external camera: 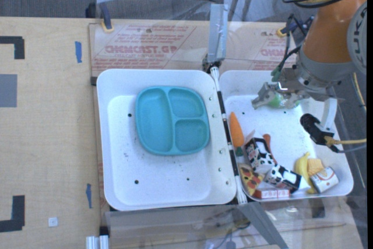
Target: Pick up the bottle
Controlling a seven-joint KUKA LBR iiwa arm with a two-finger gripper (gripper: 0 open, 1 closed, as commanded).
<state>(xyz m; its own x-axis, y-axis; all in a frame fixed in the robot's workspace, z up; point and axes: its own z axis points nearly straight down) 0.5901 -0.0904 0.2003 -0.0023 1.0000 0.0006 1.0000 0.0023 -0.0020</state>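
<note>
Over the right bin (pixel 341 181), near its far edge, the gripper (pixel 274 96) is hanging beside a greenish thing that may be the bottle (pixel 278 101) (too blurred to be sure); whether it is clenched or released, I cannot tell. Toys are lying along the bin's near side, and a teal divided plate (pixel 172 120) is sitting in the left bin (pixel 116 172).

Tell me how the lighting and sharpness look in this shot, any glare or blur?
Camera view: even, soft light with faint shadows; the teal plate and left bin look sharp; the clear panels behind the bins catch pale glare; the gripper and the greenish thing under it look soft and hard to read.
</note>
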